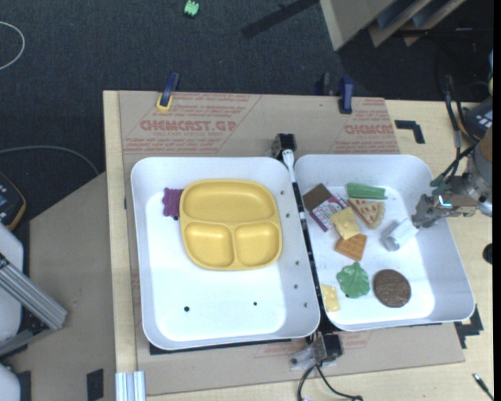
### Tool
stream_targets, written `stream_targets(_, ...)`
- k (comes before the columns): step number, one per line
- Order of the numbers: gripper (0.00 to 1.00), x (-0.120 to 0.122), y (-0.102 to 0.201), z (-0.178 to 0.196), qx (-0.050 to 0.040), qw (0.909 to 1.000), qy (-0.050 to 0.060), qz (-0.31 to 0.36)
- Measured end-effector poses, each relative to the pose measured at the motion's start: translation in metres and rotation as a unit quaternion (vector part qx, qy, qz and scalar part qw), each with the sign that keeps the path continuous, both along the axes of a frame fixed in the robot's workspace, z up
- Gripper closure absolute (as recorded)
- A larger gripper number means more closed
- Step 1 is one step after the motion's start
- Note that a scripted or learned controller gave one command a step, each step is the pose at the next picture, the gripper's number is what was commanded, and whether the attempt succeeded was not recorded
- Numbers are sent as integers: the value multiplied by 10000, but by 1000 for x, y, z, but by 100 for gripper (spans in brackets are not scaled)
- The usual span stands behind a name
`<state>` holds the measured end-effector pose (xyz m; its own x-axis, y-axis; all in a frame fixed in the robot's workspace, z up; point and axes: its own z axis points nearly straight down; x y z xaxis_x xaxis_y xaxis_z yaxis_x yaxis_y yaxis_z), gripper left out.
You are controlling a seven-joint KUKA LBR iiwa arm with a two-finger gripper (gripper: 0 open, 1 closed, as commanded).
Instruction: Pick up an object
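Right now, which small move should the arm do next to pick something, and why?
Probably lower the end effector slightly left toward the grey piece: it sits at the right bin's right rim, that piece lies nearest, and nothing is visibly held.

The floor is a dark, speckled carpet that fills the top and left of the scene. A thin white cable loops across it at the upper left, and a small green scrap lies near the top edge. A pale wooden bench stands on it, its board printed with red lettering and held by 2 clamps at the far edge, 1 yellow and 1 blue. A tan cardboard box sits at the upper right. Silver aluminium framing crosses the lower left. Light is even and soft.
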<state>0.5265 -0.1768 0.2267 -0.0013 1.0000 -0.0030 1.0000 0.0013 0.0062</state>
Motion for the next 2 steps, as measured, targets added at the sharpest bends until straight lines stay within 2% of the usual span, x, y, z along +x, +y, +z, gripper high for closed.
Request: stream_targets(2,100,40,93,-15,17,10000,14,23)
